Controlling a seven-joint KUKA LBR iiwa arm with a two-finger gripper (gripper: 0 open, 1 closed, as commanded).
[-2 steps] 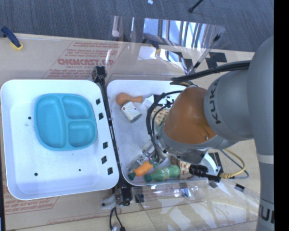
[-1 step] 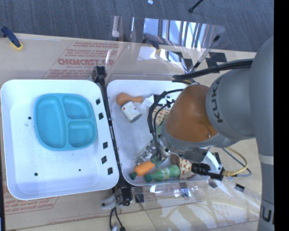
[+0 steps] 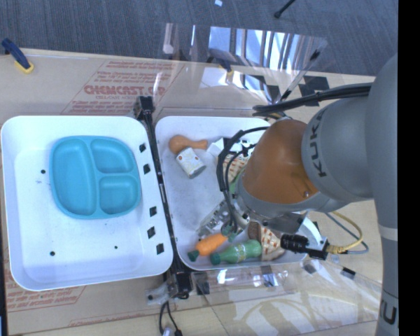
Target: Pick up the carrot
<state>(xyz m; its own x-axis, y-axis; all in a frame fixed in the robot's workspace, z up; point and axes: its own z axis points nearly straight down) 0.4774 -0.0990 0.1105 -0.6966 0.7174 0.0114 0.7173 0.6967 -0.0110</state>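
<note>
Left bin point(image 3: 14, 208), shallow white plastic, sits on the left half of the surface point(image 3: 91, 89). In it I see a light-blue three-compartment plastic plate point(image 3: 94, 176), lying flat toward the bin's far-left area, apart from all four walls.

Right bin point(image 3: 185, 208), same white type, touches the left bin along a shared edge lined with black clips point(image 3: 154, 201). Near its far-left corner: a tan, rounded, drumstick-like toy point(image 3: 185, 144). Just beside it, toward the near edge, a small white block with red marks point(image 3: 190, 162), tilted.

Near edge of the right bin: small orange toy carrot point(image 3: 211, 244) with a green tip point(image 3: 194, 255), lying on its side, pointing roughly along the near wall. Touching or just beside it on the right, a green plastic bottle point(image 3: 239, 252), also on its side. Right of that, a tan waffle-patterned piece point(image 3: 269, 239), partly hidden under the arm.

Gripper point(image 3: 227, 219) comes down just above the carrot, at the carrot's far side. The orange band and grey wrist cover most of it; I cannot tell how it is set. I see nothing held, and the carrot lies on the bin floor.
</note>
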